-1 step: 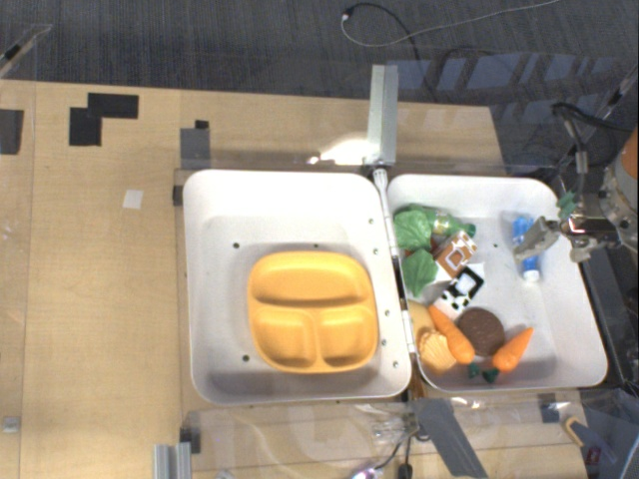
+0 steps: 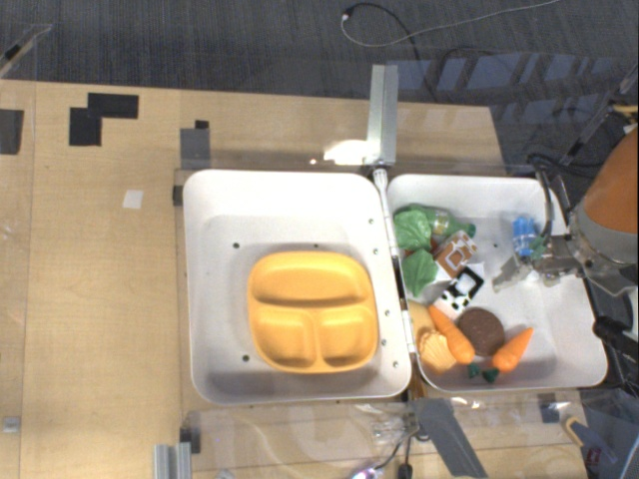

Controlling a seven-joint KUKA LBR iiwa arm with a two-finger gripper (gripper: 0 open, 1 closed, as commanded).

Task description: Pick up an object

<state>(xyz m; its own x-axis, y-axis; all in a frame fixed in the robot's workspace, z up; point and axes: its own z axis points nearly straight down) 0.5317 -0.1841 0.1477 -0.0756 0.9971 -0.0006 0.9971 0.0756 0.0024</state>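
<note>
White bin (image 2: 574, 362): two orange carrots (image 2: 452, 335), green-topped.

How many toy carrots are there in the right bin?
2. One carrot lies near the front of the right bin, left of the brown disc. The other carrot lies to the disc's right. More could be hidden under the pile.
</note>
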